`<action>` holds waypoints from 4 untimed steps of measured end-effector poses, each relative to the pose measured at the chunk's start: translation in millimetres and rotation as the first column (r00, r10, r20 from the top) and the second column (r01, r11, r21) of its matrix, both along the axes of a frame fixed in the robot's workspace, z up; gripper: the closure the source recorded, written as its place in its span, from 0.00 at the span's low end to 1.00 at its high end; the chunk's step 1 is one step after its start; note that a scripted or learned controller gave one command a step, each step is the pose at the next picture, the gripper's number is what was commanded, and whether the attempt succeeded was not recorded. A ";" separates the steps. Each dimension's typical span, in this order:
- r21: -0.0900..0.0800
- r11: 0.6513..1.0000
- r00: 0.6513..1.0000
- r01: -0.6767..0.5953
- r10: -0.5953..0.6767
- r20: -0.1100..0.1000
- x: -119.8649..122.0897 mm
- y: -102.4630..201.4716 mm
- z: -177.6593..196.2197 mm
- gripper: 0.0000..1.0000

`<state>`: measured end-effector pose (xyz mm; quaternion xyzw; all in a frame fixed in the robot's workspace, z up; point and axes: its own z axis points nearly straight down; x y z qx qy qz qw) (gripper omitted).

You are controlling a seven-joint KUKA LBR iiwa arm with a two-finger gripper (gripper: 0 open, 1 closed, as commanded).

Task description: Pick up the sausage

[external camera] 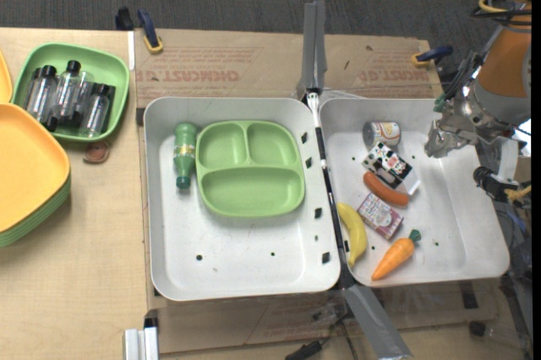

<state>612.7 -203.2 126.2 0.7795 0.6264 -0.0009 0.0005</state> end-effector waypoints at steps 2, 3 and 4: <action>0.001 0.956 0.956 -0.295 0.295 0.000 2.9 -3.3 12.1 1.00; 0.002 0.993 0.993 0.120 -0.120 -0.004 -47.0 -19.3 -3.6 1.00; -0.001 0.846 0.846 0.533 -0.533 -0.003 -16.0 -7.8 -36.0 1.00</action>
